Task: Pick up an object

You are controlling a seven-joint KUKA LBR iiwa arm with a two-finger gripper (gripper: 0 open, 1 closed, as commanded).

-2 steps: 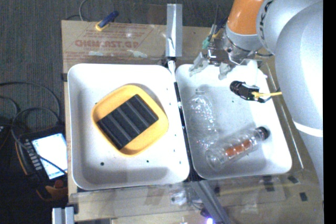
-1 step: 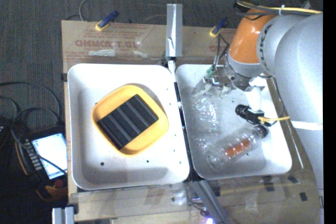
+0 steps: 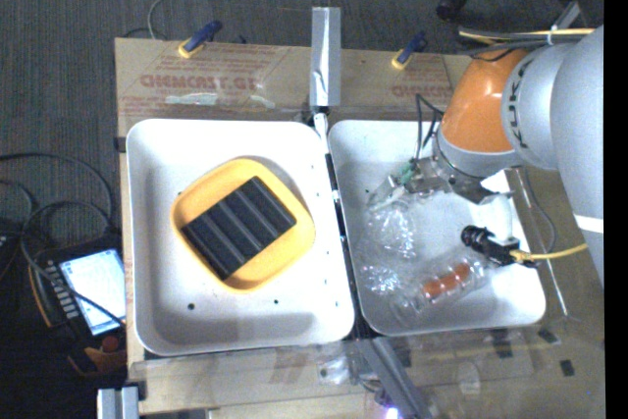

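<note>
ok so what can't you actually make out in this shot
- Gripper, camera view: the arm's orange band and wrist cover it, so whether it grips anything cannot be told.
- Clear plastic packaging in the right bin: see-through and crumpled, its outline and piece count are unclear.
- Reddish contents in the clear packet: too small to identify.
- Yellow tray with the black ribbed insert in the left bin: its purpose is unclear.

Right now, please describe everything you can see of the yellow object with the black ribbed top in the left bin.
The yellow object is a rounded, squarish block of plastic-looking material with a black ribbed panel set into its top. It lies flat in the middle of the left bin, turned at an angle to the bin's walls. It touches nothing but the bin floor; the arm is over the other bin.
</note>
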